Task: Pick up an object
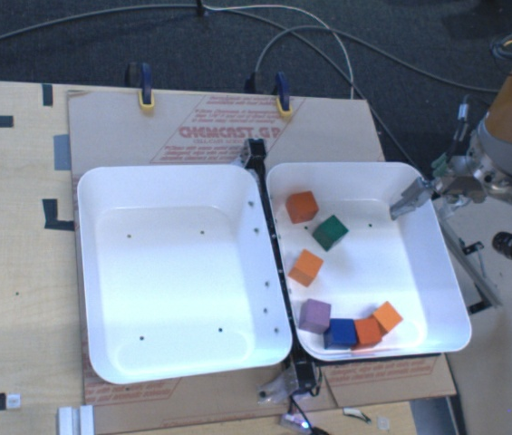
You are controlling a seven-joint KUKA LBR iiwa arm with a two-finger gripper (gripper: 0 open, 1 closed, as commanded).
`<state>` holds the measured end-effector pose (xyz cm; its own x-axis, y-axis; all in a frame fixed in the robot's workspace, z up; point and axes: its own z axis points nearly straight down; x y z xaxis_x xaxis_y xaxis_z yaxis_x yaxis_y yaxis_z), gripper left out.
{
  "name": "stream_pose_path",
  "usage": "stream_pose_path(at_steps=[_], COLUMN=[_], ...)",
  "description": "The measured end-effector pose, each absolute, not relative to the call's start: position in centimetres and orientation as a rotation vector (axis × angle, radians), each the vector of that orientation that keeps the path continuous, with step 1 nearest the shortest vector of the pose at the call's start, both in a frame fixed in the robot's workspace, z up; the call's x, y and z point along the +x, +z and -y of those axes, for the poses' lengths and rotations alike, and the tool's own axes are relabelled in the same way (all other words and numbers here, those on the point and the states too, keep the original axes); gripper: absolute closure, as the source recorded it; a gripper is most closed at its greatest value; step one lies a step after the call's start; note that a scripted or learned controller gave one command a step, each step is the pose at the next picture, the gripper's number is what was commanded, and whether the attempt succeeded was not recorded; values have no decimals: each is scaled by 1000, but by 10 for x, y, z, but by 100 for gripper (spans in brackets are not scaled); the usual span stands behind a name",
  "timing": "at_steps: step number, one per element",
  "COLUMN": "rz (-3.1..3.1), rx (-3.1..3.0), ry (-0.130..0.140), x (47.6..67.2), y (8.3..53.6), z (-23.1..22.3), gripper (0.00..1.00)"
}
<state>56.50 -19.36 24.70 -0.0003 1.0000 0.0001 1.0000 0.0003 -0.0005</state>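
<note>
Seven small blocks in the right bin (437,270), all on its white floor. Near the top, close to the wall shared with the left bin (88,243): the top orange block (302,207). Just below and to the right, the green block (331,232), turned cornerwise like a diamond, one corner toward the far edge. Further down, the middle orange block (306,267), tilted a little too. Along the near edge, a row of four, packed close: the purple block (314,315), then the blue block (341,333), then the red-orange block (367,331) touching it, then the last orange block (388,316) at the right end, turned cornerwise. All about as wide as long (cubes, so no long side to point any way), only square-on or twisted. At the right bin's far right rim, the gripper (407,205), a grey tip slanting down and left into the bin from the arm (500,143). Well apart from every block, the green one nearest. Open or shut? Cannot tell from up here. Under both bins, a brown cardboard sheet (228,130) with red print, pinned at the back by two blue clamps (146,89) with yellow tips. Behind that, thin cables (310,34) looping over dark floor.
</note>
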Motion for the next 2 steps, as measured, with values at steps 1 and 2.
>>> stream_pose_path(at_steps=[1, 2], rz=[2222, 2221], rx=[-2220, -2220], ry=[0, 1], x=[565, 565], y=[257, 257], z=[193, 193], gripper=[100, 0])
